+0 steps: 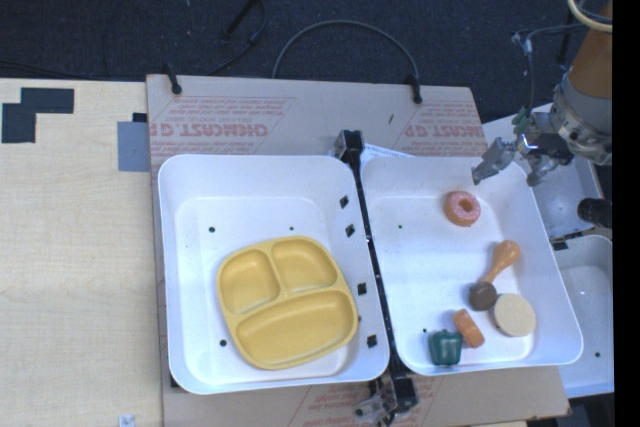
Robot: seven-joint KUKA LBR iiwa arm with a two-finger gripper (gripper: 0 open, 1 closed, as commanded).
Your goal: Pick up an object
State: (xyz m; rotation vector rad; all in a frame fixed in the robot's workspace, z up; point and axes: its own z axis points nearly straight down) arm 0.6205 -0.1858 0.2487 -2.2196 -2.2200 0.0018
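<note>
The right bin [420, 215] holds several small objects. A pink donut [462, 208] lies near its far side. An orange-handled piece with a dark brown head [495, 275] lies toward the right, with a cream disc [515, 315] beside it. An orange chunk [467, 327] and a green pepper [445, 347] sit at the near edge. My gripper [515, 165] hangs over the bin's far right corner, up and to the right of the donut. It is open, with nothing between its fingers.
In the left bin [190, 215] lies a yellow divided plate [288, 300]. A black divider [365, 245] runs between the two bins. Cardboard [300, 115] lies under them, and a wooden bench top [70, 265] extends to the left.
</note>
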